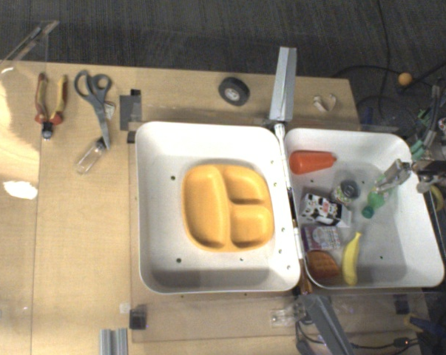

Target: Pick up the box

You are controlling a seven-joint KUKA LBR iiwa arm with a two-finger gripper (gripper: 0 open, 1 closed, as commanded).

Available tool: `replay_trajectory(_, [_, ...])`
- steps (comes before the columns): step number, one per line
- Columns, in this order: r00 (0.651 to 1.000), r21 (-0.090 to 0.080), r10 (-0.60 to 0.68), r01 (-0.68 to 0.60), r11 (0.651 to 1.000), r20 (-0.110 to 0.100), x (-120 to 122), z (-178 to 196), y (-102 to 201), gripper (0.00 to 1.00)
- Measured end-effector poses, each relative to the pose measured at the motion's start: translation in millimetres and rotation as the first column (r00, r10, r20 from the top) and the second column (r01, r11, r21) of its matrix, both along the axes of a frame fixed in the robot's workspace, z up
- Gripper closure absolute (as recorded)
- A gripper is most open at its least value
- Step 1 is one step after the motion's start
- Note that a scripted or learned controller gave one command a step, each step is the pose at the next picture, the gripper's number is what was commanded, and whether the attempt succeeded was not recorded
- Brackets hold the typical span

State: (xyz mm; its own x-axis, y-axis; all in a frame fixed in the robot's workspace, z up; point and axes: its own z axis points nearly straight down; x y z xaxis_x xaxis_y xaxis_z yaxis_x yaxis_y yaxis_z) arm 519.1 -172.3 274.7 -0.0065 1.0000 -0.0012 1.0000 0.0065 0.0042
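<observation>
The box, small with black, white and red print, lies in the right bin near its left wall. My gripper reaches in from the right edge and hovers over the bin's upper right part, to the right of and slightly beyond the box. It is apart from the box, with a green bottle just below its tip.
The right bin also holds an orange carrot-shaped piece, a round dark item, a clear packet, a banana and a brown item. A yellow divided tray sits in the left bin. Scissors and pliers lie on the bench.
</observation>
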Motion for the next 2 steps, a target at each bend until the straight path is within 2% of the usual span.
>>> replay_trajectory(1, [0.999, -0.001, 0.035, -0.035, 0.999, 0.012, 47.2, -151.1, 52.9, 0.0])
replay_trajectory(2, [0.98, -0.022, 0.193, -0.192, 0.981, 0.045, 89.8, -169.2, 71.2, 0.0])
